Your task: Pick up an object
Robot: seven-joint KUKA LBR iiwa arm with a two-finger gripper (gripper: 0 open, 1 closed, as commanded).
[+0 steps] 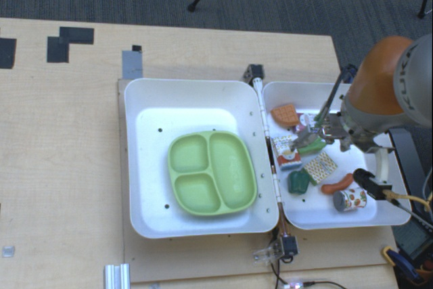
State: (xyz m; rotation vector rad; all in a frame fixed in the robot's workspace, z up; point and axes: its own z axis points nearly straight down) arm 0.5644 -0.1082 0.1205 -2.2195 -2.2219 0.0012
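The right bin (pixel 379 213) holds several small objects. An orange piece (pixel 285 114) lies at its back left. A red and white box (pixel 289 160) and a white packet (pixel 283 143) sit by the left wall. Nearer the front are a green object (pixel 298 181), a patterned square (pixel 320 164), a reddish sausage (pixel 337 183) and a small can (pixel 350 199). My gripper (pixel 310 139) hangs low over the bin's left middle, just above the packet and the patterned square. The wrist and its orange band (pixel 379 84) cover the bin's back right.
The left bin (pixel 145 145) holds a light green three-compartment plate (pixel 212 173). A divider rail (pixel 265 139) runs between the two bins. Black and yellow cables (pixel 392 196) trail by the right bin's front right corner. Wooden bench top lies to the left.
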